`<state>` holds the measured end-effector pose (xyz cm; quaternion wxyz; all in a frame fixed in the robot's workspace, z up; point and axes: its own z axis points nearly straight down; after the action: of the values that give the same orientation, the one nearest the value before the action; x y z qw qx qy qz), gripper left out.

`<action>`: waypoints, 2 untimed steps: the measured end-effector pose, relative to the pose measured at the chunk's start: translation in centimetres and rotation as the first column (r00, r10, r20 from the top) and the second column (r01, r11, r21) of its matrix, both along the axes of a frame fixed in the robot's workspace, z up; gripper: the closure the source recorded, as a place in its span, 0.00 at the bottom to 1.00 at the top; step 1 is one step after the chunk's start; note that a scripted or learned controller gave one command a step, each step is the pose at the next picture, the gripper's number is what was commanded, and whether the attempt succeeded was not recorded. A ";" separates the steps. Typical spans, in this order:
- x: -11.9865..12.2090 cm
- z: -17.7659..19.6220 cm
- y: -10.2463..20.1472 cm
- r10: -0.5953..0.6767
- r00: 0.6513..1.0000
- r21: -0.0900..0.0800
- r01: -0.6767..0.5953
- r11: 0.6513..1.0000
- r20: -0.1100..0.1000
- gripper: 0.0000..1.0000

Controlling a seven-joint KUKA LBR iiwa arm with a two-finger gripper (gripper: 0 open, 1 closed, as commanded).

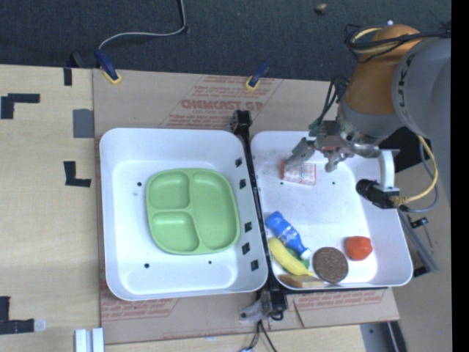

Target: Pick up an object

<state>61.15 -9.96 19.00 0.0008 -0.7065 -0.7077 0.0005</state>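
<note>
My gripper (pixel 317 158) hangs over the back of the right bin (pixel 381 270), fingers spread open, one finger (pixel 300 152) on the left and one on the right. Just below and left of it lies a small white packet with red print (pixel 299 173); nothing sits between the fingers. Near the bin's front lie a blue bottle (pixel 283 231), a yellow banana (pixel 288 259), a round brown disc (pixel 330 264) and a red tomato-like object (pixel 358 248).
The left bin (pixel 124 160) holds a green divided plate (pixel 192 210). A black divider clip strip (pixel 245 174) runs between the bins. Cardboard lies beneath both bins, with yellow clamps at its back edge. The arm's cables and black fitting (pixel 377 192) hang over the right bin's right side.
</note>
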 end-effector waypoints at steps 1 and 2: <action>4.2 -9.4 0.4 0.001 1.000 -0.002 -0.001 1.000 0.009 0.00; 6.0 -10.0 -0.5 0.001 1.000 -0.002 -0.001 1.000 0.009 0.00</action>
<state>67.14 -10.47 9.04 -0.0031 -0.7061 -0.7081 -0.0022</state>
